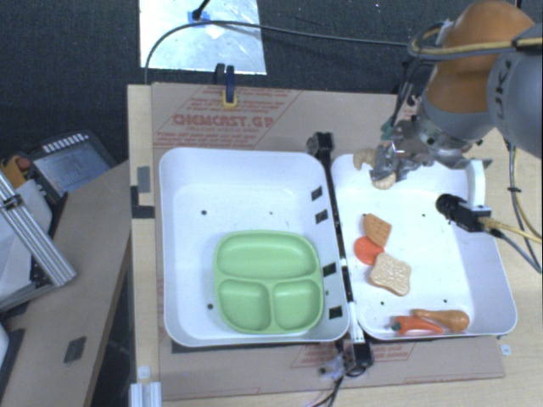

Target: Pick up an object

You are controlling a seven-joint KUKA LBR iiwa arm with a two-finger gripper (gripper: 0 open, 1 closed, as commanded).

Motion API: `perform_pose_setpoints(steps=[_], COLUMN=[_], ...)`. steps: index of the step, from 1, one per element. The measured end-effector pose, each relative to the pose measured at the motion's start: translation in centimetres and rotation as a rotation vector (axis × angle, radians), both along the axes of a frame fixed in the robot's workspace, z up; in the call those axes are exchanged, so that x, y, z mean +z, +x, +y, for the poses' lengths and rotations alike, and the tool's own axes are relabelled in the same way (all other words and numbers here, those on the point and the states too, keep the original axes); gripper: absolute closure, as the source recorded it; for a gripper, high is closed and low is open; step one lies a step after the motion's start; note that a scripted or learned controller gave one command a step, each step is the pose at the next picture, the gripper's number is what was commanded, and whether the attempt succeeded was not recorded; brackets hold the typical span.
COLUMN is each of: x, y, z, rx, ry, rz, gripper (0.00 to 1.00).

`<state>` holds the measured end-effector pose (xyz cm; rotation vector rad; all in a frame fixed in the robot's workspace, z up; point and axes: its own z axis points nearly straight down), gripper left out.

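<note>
Two white bins: left bin point(182, 227) holds one green tray point(268, 280). Right bin point(488, 270) has five food bits. Gripper point(392, 161) near its far-left corner, clamped on tan piece point(379, 175).

right bin point(484, 253) centre open, toy foods point(389, 273) crowding left

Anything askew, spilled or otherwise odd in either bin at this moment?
One thing: a tan, peanut-like piece sits on the back rim of the right bin rather than inside, just left of the claw. The green divided tray lies flat in the left bin.
</note>
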<state>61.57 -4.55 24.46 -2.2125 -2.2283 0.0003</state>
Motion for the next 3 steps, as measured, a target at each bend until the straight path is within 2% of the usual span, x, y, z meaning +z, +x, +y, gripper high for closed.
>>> perform_pose_setpoints(steps=[1,2,3], x=[-1.4,-0.8,-1.1], y=[-3.3,-5.8,-8.7], z=[4.8,9.0,12.0], rx=[0.001,0.001,0.0], ry=[0.001,0.001,0.0], rz=[0.001,0.0,0.001], gripper=[1.0,1.0,1.0])
